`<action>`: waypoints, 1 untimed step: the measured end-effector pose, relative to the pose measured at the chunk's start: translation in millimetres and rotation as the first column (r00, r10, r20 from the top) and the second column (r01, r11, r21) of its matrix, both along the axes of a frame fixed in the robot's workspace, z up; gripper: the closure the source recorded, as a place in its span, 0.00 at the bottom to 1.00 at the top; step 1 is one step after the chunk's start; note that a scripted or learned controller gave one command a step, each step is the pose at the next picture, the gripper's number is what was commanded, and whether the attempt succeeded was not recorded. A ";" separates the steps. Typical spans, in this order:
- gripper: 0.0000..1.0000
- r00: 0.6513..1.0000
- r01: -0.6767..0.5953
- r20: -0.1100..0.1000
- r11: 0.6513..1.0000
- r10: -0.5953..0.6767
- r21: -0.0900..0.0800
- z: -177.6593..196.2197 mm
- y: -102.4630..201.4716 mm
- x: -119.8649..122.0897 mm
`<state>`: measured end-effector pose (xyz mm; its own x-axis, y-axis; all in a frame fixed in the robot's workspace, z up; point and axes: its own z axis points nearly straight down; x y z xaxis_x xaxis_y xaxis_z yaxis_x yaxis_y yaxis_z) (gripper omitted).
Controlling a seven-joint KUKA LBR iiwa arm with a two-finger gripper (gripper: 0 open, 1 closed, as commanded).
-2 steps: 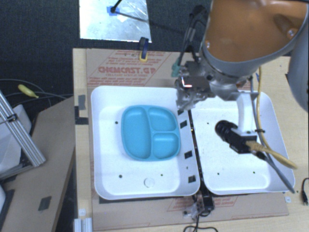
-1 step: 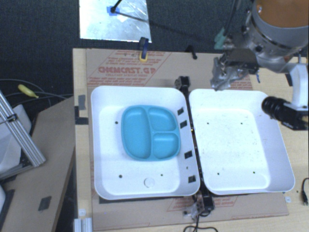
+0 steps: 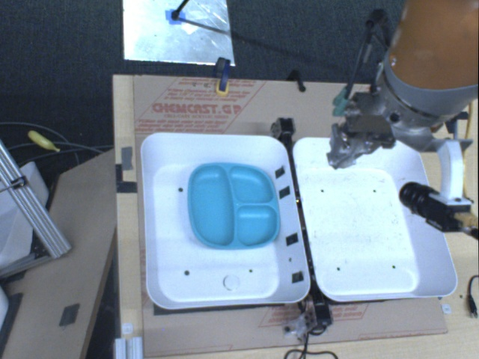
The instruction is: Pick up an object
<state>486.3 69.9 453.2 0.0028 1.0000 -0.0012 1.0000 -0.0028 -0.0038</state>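
Pale brown tabletop point(image 3: 124, 122) under a cardboard sheet point(image 3: 202, 105) with red print, carrying two shallow white bins side by side, with a row of black clips point(image 3: 291, 239) along the seam between them. Dark carpet point(image 3: 60, 51) all around, a shiny sheet point(image 3: 150, 21) lying on it well behind the tool, a metal rail point(image 3: 30, 208) far off on the side away from the tool. Tool point(image 3: 346, 154) hanging over the back corner of the speckled bin point(image 3: 359, 230), close to the seam; how wide it stands, impossible to tell. Plate point(image 3: 232, 204) in the cleaner bin point(image 3: 161, 170), across the seam from the tool, nearer the front and well apart from it. Sky blue, glossy, round-cornered, lying flat and face up in the middle of its bin, touching no wall. Three wells: one large, filling the half farther from the tool; two small, set front to back in the half nearer the tool. Raised ridges between them, forming a T on its side. Outline nearly as deep as wide, so hardly any long axis; slightly longer span running across the bin, toward the tool's side, the whole turned a little off square to the bin walls. Large well facing away from the tool, small wells facing it.
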 end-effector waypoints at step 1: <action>1.00 1.000 0.000 -0.001 1.000 0.000 0.000 -73.6 -30.7 0.0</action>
<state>486.3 39.2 379.7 0.0026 1.0000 -0.0013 1.0000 -0.0026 -0.0048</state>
